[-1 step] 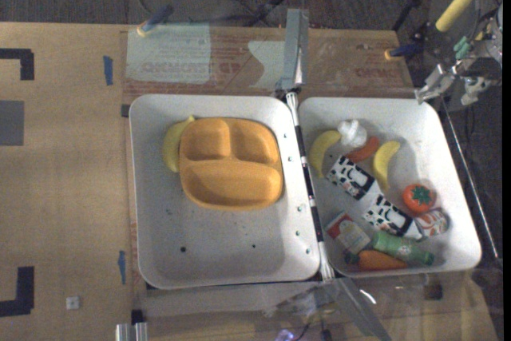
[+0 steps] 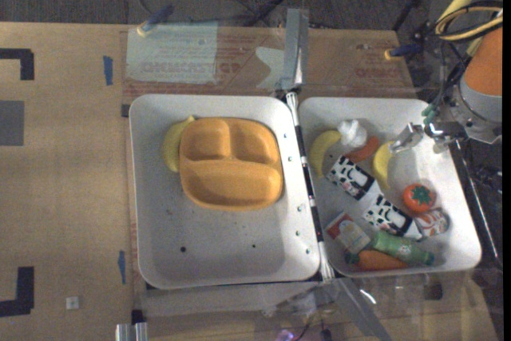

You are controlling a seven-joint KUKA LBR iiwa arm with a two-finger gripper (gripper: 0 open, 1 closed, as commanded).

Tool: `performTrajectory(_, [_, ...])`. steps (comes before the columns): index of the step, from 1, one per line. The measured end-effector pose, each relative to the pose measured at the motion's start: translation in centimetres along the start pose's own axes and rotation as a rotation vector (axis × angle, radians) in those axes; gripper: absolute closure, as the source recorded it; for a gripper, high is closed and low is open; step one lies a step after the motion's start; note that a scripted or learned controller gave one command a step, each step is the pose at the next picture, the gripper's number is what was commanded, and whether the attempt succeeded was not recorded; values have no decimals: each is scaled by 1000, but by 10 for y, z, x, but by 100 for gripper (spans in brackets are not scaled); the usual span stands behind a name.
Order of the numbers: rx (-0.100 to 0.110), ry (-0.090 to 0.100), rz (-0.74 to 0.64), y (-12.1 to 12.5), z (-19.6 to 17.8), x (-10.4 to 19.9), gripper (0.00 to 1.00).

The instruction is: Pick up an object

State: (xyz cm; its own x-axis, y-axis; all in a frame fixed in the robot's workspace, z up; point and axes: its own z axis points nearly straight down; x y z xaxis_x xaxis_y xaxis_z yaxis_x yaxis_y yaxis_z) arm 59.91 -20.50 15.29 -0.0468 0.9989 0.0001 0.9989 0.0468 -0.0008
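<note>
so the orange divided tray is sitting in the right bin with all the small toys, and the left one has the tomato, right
Not quite. The camera view shows the orange divided tray in the left bin, lying over a yellow item at its left edge. The small toys are in the right bin, and the tomato is there with them, not in the left one.

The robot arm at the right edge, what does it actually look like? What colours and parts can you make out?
The arm is pale grey and rounded, with a broad orange band above its wrist. Yellow and black cables loop over it near the top. At its end sits a small metal gripper, silvery grey with dark fittings, over the right white bin.
</note>
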Motion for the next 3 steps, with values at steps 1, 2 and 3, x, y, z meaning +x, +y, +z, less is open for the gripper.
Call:
performTrajectory(1, [-3, 0, -308, 10, 67, 23, 0])
performTrajectory(2, [-8, -3, -306, 11, 55, 22, 100])
performTrajectory(3, [-6, -2, -308, 23, -56, 76, 100])
